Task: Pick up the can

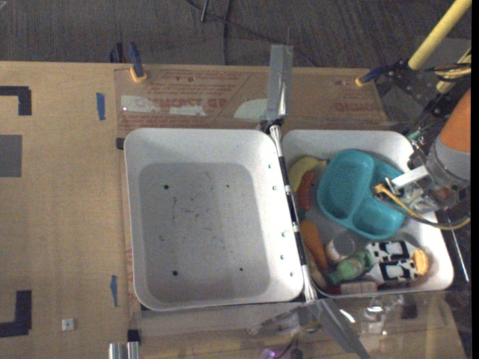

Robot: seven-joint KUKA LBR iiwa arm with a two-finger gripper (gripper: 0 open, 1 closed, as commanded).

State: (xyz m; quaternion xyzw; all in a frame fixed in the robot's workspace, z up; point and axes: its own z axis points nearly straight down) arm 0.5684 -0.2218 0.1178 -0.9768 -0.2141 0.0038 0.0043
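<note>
Hovering over the right bin (443,271) — the gripper (419,189), fingers' state untellable — beside the teal dish (352,193).

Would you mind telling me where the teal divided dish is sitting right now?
The teal divided dish lies in the right-hand bin, toward its far side, tilted atop other items, just left of the gripper.
</note>
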